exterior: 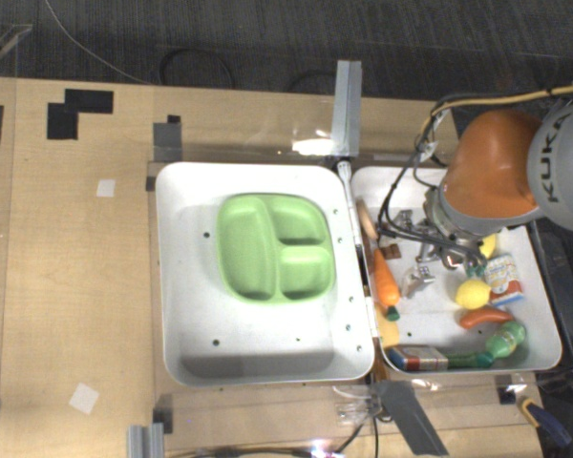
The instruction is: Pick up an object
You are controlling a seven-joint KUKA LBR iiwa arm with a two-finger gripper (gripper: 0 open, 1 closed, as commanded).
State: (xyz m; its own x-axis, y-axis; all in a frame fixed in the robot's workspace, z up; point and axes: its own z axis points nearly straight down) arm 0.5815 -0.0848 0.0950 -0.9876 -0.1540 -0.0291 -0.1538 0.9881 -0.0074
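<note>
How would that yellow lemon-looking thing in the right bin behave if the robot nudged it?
The yellow lemon looks rounded and smooth, so it would probably roll or slip sideways. It lies close beside an orange-red piece and a packet, which might stop it early.

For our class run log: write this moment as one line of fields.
arm: over right bin | hand: low, near carrot | left bin: green tray | lemon: lying in bin

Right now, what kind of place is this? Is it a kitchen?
Probably not a kitchen; more likely a robot lab. A grey and orange robot arm reaches over two white bins on a wooden bench. One bin holds a green divided plate, the other toy food such as a carrot and lemon.
</note>
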